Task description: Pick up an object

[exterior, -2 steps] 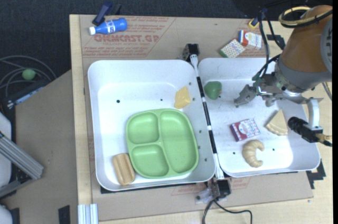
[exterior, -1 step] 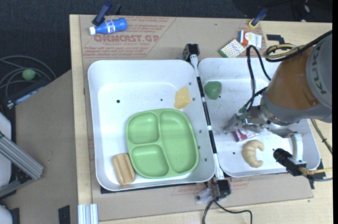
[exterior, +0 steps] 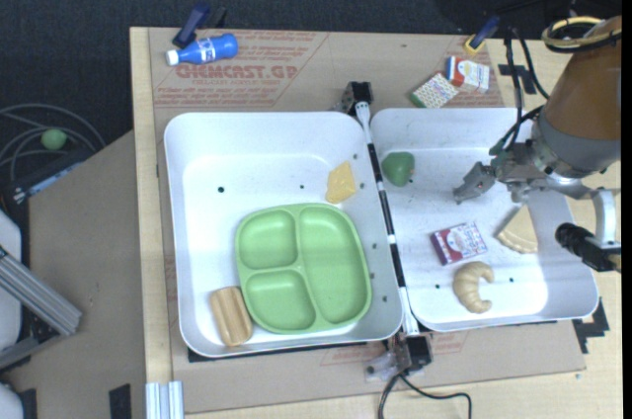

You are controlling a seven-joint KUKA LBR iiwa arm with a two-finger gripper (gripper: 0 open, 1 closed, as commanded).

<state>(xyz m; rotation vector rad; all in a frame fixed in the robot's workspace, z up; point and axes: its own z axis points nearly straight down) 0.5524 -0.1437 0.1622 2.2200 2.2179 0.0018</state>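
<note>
Four small things lie in the right-hand shallow white bin: a round green ball-like fruit in the far left corner against the bin wall, a small red-and-white printed packet lying flat near the middle, a tan curved croissant-shaped toy just nearer the front edge, and a pale wedge of bread-like toy to the packet's right. The two-finger gripper hangs over this bin, above bare floor between the green fruit and the wedge, and holds nothing; one dark finger points left and another down, so its fingers look spread apart.

The wedge is nearest to the gripper, just beside the lower finger. It is probably light and stiff, a moulded play-food piece, and its sloping faces could slide out of a pinch; gripping across its two flat sides seems safest. The packet looks light and thin, lying flat, so there is little edge to catch. The croissant is likely hard plastic and light, best taken across its thick middle. The green fruit is round and may roll, and the wall crowds it.

The left-hand white bin holds a green divided plastic plate, a yellow wedge of toy cheese and a tan ridged bread-like piece.
</note>
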